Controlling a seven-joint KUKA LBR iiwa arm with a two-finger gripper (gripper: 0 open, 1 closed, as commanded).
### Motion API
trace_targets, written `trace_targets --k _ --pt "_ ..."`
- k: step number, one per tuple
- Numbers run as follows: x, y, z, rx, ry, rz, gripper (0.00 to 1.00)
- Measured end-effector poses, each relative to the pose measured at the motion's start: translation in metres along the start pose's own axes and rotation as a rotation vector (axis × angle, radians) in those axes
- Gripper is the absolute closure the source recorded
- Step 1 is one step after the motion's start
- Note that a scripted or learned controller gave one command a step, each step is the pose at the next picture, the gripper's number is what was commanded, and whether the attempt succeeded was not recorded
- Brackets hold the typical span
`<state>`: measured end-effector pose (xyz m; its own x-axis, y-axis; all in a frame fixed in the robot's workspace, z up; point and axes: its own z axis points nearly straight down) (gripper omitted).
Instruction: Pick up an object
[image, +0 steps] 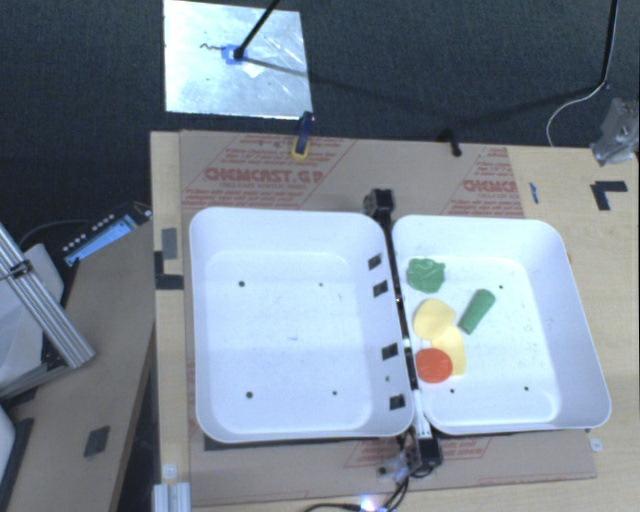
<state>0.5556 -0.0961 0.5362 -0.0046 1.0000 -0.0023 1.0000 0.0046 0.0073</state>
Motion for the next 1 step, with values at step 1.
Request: trace_targets --k 1 --pt "0.0113 -0.0444 0.1698 0.023 0.005 0.003 1.0"
